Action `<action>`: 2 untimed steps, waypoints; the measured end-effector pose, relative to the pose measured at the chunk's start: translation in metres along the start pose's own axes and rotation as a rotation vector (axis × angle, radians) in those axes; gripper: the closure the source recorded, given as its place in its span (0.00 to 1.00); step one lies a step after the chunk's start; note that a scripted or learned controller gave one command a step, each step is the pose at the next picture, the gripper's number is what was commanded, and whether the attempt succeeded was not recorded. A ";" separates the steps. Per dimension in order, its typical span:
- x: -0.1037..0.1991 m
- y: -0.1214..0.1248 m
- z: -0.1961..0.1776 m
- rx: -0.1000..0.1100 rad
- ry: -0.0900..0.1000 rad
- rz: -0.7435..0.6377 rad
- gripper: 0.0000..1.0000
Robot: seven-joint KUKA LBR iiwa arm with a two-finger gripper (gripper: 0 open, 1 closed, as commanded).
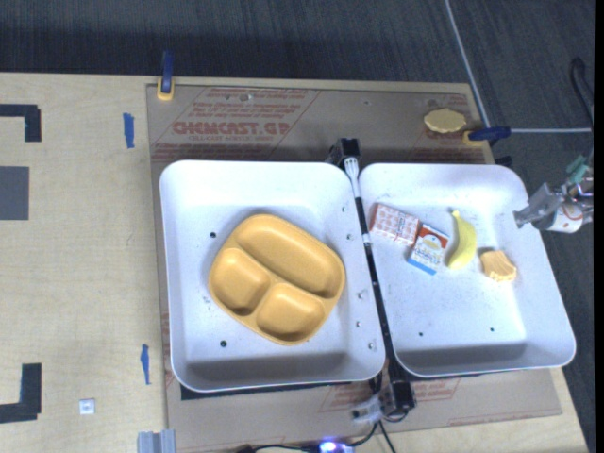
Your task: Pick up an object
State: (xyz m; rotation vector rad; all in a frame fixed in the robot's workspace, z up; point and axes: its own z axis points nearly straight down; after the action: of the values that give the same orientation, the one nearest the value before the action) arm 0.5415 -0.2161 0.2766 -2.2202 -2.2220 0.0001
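A divided tray (275, 276) lies in the left bin (189, 192). In the right bin (528, 338), two small cartons (393, 222) (427, 249) lie left of a banana (461, 240), with a small food piece (498, 265) to its right.

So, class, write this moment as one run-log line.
pincer: at right bin's right rim, holding nothing | right bin: banana, two small cartons, yellow piece | left bin: yellow divided tray

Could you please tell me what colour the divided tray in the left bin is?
Yellow-orange tray, seen in the camera view.
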 end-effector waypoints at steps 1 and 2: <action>0.007 -0.011 0.179 -0.004 0.001 -0.001 0.00; 0.007 -0.011 0.170 -0.007 0.000 -0.001 1.00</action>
State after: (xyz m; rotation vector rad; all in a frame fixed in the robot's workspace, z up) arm 0.5307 -0.2092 0.1070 -2.2228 -2.2264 -0.0067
